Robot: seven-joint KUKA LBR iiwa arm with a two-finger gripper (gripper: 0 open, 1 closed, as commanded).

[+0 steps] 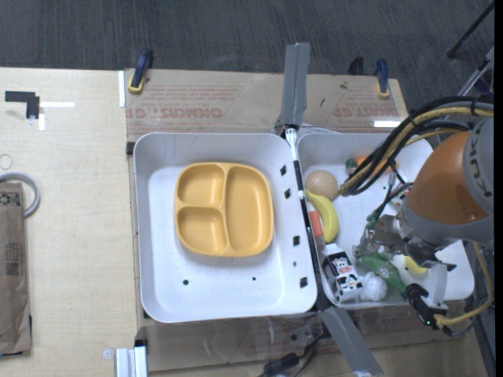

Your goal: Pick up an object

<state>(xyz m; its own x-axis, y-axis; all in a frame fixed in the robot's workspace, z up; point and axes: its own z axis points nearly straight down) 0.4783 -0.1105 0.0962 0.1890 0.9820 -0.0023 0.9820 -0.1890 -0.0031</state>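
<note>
My gripper (380,243) hangs low in the right bin (346,141), beneath the arm's orange band (444,183). It hovers over a cluster of small items: a green piece (383,266), a white ball (375,288) and a yellow piece (412,265). A banana (328,215) and a tan round ball (321,184) lie to the gripper's left. A small black and white box (340,268) sits at the bin's front left. The arm hides the right part of this bin.
The left bin (149,234) holds a yellow divided plate (225,209). A grey divider (295,85) runs between the bins. Cables (393,144) loop over the right bin's back. An orange strip (316,222) lies beside the banana.
</note>
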